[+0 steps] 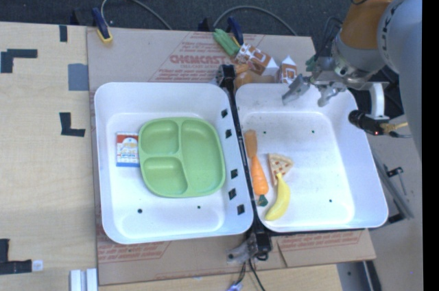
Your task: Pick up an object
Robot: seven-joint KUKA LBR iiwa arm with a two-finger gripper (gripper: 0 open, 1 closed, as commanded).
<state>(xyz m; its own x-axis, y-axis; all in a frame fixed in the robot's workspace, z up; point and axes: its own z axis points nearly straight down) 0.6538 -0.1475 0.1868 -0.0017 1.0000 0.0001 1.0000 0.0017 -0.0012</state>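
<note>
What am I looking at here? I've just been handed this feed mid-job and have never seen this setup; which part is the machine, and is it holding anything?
This is one fixed camera looking down at a slant on a bench. The grey arm with the orange band, entering from the right of the picture, is the robot. Its gripper hangs over the far edge of the right white bin, fingers spread, with nothing between them. That bin holds an orange toy carrot, a toy pizza slice and a yellow toy banana. The left white bin holds a green divided plastic plate with a small printed box beside it. A few small toys lie on the cardboard behind the bins.
</note>
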